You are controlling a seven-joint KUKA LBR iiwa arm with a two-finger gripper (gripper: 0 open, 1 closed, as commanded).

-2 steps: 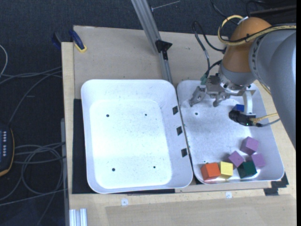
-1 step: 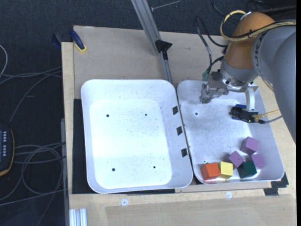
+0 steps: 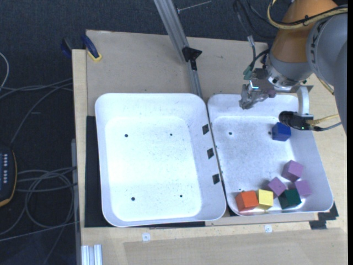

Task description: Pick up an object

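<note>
Pale wooden bench on dark carpet, black cables looping at nine o'clock and a grey metal pole slanting in from twelve o'clock. Blue-and-yellow clamp at the bench's eleven o'clock corner.

Grey arm with orange band reaching in from two o'clock, bent down over the far edge of the right-hand shallow white plastic bin. Two-finger metal gripper hanging at that bin's twelve o'clock rim, nothing visible between the tips; whether open or closed, cannot tell.

Left-hand shallow white plastic bin at nine o'clock of its neighbour, the two touching along a shared edge with small black clips.

In the right bin: small blue cube at about two o'clock, apart from the rest and near the gripper, at its four o'clock. Cluster at five o'clock: orange block touching a yellow cube, dark green cube just beside it, and three purple cubes ranged above them
</note>
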